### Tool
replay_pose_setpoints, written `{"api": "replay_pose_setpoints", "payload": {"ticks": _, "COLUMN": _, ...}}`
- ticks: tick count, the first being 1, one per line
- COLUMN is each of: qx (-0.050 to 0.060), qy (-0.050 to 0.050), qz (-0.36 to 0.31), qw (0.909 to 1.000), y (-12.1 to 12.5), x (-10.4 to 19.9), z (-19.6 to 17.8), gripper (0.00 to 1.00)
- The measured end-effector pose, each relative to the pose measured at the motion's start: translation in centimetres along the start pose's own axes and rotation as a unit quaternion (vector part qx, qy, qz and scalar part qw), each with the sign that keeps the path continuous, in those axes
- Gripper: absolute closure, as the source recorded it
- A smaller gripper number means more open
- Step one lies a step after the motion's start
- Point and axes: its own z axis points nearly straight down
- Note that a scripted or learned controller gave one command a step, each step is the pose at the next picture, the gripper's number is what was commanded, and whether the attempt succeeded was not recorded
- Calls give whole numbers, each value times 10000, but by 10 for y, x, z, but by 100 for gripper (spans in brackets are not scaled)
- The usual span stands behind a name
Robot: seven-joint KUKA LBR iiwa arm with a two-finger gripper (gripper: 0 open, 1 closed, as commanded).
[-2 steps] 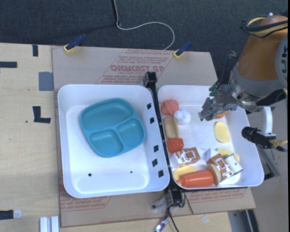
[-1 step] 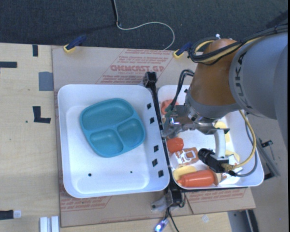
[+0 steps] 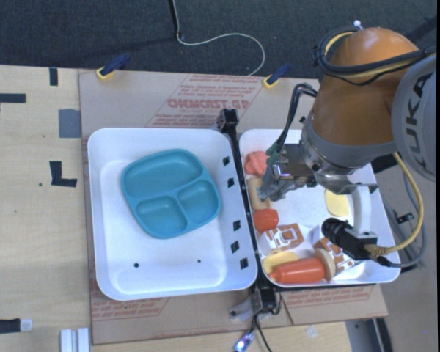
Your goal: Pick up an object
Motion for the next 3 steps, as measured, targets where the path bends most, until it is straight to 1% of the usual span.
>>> {"api": "replay_pose_setpoints", "payload": {"ticks": 1, "qx": 58, "qy": -14, "qz": 15, "qw": 10000, "y": 0, "x": 21, "z": 33, "gripper": 100}}
{"api": "replay_pose_setpoints", "payload": {"ticks": 2, "qx": 27, "qy": -11, "qz": 22, "qw": 10000, "y": 1, "x": 12, "z": -3, "gripper": 100}}
{"api": "replay_pose_setpoints", "payload": {"ticks": 3, "qx": 19, "qy": -6, "qz": 2, "qw": 10000, "y": 1, "x": 37, "z": -45, "gripper": 100}}
